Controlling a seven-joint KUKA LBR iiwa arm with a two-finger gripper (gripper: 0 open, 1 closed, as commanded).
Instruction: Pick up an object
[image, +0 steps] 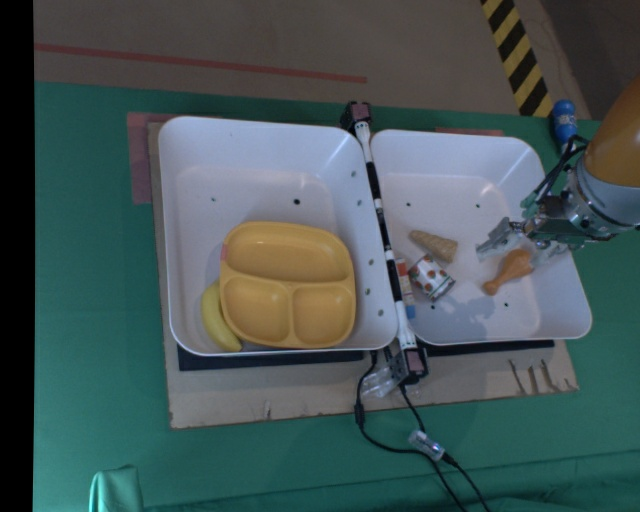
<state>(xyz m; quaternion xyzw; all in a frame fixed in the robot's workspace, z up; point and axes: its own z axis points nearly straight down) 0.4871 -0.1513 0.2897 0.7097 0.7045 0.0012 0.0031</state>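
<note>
In the right bin (470, 190) lie a tan ice-cream cone (434, 244), a small red-and-white patterned can (430, 278) on its side, and a brown drumstick-shaped toy (509, 270). My gripper (512, 236) hangs over the right bin's right side, just above and beside the drumstick. Its fingers look spread, and nothing is between them. The left bin (250, 165) holds a yellow divided plate (288, 284) and a banana (216, 318) tucked against the plate's left edge.
A black-and-white divider strip (382, 235) runs between the bins. Cables (420, 440) trail over the green bench below them. A blue object (564, 118) sits at the far right beyond the bin. Cardboard lies under both bins.
</note>
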